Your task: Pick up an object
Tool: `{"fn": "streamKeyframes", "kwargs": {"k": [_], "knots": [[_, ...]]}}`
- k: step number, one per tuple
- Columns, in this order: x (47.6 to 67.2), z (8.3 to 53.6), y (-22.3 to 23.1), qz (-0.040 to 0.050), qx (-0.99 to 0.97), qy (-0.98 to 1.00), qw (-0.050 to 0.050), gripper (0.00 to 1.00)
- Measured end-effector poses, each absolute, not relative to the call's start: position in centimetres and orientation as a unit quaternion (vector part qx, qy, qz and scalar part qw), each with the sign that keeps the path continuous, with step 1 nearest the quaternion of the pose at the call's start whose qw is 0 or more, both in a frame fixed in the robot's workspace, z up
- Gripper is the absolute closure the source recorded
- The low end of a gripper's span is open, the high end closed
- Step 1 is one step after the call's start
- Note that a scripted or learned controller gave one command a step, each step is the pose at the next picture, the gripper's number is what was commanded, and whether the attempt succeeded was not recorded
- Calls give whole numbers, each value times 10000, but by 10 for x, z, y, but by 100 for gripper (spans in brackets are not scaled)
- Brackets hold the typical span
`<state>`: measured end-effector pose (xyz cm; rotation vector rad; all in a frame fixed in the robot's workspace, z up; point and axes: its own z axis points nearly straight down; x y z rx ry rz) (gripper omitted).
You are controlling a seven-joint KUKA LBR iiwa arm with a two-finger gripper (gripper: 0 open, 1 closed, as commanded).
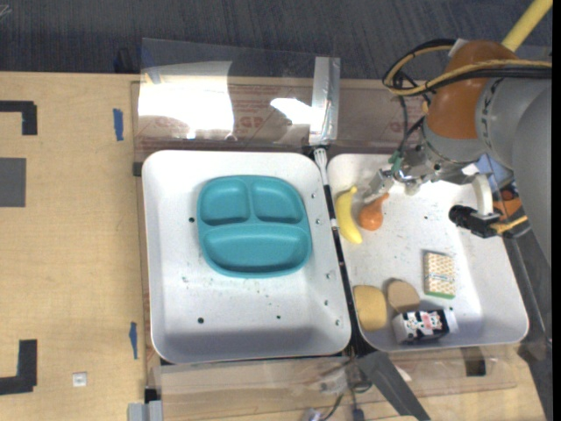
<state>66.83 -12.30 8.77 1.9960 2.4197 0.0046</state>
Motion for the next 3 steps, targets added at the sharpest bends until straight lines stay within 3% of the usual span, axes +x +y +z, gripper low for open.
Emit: {"fn": "streamKeyframes", "kwargs": {"k": [1,2,3], "knots": [[670,99,-122,27,6356,7720,44,100],[669,98,-121,22,6356,7720,37,0],[633,87,-108,10,5857,8105,15,0]]}}
